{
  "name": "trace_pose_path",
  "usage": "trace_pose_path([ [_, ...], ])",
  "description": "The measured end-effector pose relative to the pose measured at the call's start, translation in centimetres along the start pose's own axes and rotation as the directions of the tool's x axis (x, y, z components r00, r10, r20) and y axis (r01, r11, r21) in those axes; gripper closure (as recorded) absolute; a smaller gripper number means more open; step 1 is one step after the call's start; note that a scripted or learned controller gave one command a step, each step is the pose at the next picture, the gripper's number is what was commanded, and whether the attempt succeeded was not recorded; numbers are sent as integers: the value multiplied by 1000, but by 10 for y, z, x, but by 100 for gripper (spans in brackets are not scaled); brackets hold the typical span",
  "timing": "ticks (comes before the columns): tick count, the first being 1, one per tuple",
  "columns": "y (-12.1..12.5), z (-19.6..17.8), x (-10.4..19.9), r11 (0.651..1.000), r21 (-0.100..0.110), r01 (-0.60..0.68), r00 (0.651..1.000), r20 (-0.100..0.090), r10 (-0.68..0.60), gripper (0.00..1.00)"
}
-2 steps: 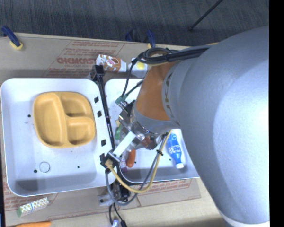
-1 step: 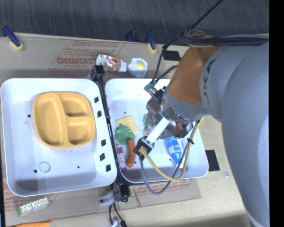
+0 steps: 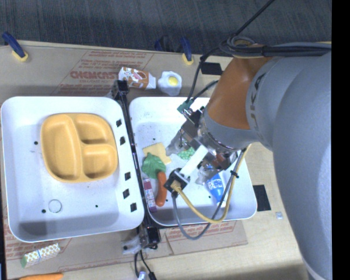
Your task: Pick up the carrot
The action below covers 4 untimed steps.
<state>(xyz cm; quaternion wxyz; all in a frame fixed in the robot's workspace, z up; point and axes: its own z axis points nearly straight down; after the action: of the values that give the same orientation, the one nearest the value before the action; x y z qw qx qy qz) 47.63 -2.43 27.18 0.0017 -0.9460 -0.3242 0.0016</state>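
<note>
The carrot (image 3: 160, 186), orange with a green leafy top (image 3: 153, 164), lies in the right bin (image 3: 141, 116) near its left wall, pointing toward the front edge. My gripper (image 3: 189, 150) hangs over the middle of the right bin, just right of the carrot's leafy end. The wrist and its fittings hide the fingertips. Nothing can be seen held in it.
A yellow wedge (image 3: 153, 151) lies just behind the carrot top. A small green item (image 3: 186, 154) and a blue-and-white packet (image 3: 216, 185) sit under the wrist. The left bin (image 3: 23, 214) holds a yellow divided tray (image 3: 79, 146). Small objects (image 3: 135, 77) (image 3: 170, 82) rest behind the bins.
</note>
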Motion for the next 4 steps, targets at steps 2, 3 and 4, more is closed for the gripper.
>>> trace_pose_path([
  [2, 83, 152, -2, 967, 3, -257, 967, 2, 257, 0],
  [3, 109, 80, 60, 986, 1, -169, 986, -1, 169, 0],
  [4, 61, 81, 52, 913, 3, -408, 913, 3, 408, 0],
])
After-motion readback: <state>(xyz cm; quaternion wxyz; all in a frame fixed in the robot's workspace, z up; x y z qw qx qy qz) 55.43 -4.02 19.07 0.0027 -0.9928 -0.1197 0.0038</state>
